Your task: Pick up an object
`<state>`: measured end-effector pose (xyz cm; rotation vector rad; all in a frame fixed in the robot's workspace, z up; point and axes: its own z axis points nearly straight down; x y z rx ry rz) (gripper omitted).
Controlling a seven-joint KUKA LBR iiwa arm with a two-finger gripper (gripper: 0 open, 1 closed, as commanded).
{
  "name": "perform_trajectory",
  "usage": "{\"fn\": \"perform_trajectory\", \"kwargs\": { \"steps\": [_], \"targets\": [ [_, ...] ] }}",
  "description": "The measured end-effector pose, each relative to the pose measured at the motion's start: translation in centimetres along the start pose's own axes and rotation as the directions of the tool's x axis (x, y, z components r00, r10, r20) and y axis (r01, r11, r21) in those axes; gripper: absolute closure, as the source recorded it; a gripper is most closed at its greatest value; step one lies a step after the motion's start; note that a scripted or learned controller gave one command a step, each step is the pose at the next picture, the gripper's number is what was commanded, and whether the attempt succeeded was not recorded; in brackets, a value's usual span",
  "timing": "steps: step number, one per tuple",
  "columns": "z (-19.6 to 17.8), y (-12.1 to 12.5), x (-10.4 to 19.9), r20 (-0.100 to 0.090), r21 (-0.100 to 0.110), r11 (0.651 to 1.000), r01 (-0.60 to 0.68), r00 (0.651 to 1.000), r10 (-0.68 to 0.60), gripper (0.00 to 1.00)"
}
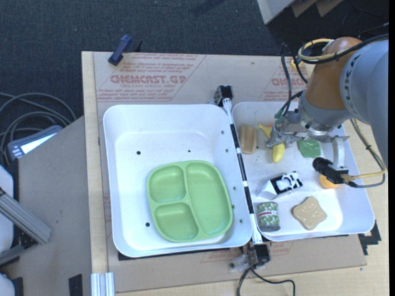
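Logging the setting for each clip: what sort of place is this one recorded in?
Most likely a robotics lab or test cell, not a home: a grey arm reaches over two white bins on a board-topped bench, with loose cables on dark carpet alongside.

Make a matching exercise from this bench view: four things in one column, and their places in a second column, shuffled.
Things:
1. green divided tray
2. small can
3. tan biscuit-shaped piece
4. hand

Places:
A. right bin, near corner by the divider
B. over the far part of the right bin
C. left bin
D. right bin, near side, right of the can

Pairs: 1-C, 2-A, 3-D, 4-B
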<state>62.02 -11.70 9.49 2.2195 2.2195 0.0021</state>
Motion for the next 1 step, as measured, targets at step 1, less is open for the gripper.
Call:
{"fn": "perform_trajectory", "kwargs": {
  "steps": [1],
  "targets": [
    [-9.08, -0.16, 6.78, -0.002, 0.0, 1.0, 0.002, 1.0, -0.002, 1.0]
  ]
}}
